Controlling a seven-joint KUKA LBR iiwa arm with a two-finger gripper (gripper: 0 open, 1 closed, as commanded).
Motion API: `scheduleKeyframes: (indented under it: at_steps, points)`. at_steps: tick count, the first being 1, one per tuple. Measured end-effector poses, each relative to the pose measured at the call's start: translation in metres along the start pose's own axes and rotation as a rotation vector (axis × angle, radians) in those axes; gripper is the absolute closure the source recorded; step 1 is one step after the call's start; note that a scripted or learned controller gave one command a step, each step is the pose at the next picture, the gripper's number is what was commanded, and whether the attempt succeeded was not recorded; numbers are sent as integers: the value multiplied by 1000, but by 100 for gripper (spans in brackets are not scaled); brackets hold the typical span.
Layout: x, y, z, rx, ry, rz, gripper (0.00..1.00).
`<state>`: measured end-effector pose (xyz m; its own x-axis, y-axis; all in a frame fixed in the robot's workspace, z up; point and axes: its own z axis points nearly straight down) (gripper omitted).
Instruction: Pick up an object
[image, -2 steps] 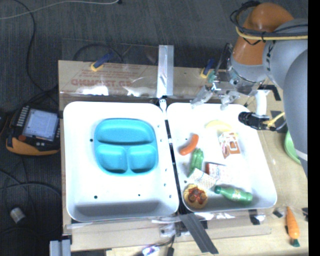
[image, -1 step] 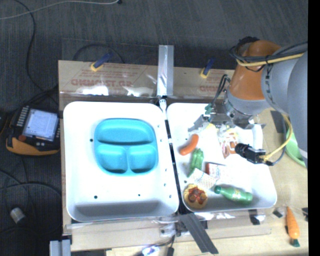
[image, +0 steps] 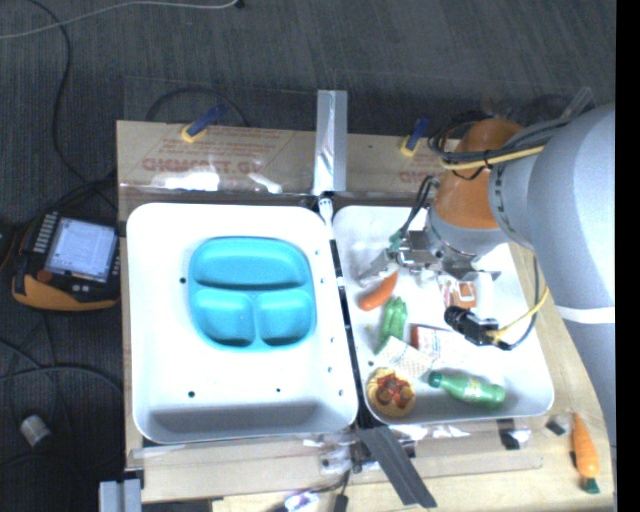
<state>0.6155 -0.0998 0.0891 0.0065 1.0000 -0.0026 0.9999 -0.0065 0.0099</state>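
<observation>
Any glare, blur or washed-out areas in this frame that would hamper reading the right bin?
Camera view: the white bins are bright, nearly washed out, with soft shadows. The whole frame is slightly soft. The arm bulks large at right, and the pincer merges into cables. The carrot and green bottle stay readable.

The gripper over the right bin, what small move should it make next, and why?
Probably a short descent toward the orange carrot. The gripper hangs just above and right of it in the right bin, and nothing shows in its grasp. The carrot lies apart from the green pepper below it, so it looks like the nearest uncrowded pick.
</observation>
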Motion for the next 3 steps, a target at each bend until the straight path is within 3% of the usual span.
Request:
scheduleKeyframes:
  at_steps: [1, 2, 3]
  points:
    - [0, 1, -11, -2, 3, 1, 100]
    - [71, 12, -133, 13, 0, 45, 100]
    - [67, 1, -138, 14, 2, 82, 100]
